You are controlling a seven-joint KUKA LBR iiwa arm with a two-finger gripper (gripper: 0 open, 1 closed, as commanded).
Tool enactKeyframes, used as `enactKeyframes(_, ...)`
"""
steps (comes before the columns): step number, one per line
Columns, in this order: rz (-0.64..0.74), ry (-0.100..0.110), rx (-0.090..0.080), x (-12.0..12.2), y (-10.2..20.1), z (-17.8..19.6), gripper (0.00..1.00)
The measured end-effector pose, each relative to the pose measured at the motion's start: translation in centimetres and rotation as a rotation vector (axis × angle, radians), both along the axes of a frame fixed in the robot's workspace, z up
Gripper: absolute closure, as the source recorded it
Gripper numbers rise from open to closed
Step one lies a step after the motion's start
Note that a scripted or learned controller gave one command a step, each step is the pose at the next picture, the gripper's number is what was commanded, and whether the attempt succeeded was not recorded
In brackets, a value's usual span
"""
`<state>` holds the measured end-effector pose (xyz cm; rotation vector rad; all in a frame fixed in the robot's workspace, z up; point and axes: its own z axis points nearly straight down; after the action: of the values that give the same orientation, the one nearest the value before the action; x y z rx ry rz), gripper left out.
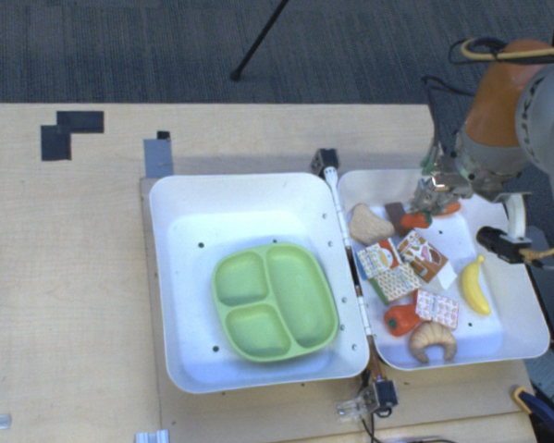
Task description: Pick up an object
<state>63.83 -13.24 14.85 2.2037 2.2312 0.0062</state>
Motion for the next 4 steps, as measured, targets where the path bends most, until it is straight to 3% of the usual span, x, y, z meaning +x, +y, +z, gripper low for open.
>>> enactKeyframes(1, 0.001, 0.001, 0.000, 0.0, 0.0, 0.0, 0.00)
enactKeyframes(2, -0.009, 0.000, 0.000, -5.0, -0.5, -5.3, 0.00)
enactKeyframes(3, -0.005, -0.004, 0.001, -4.8, -0.4, -4.2, 1.00)
enactKeyframes(4, -0.006, -0.004, 0.001, -4.8, -0.4, -4.2, 0.00)
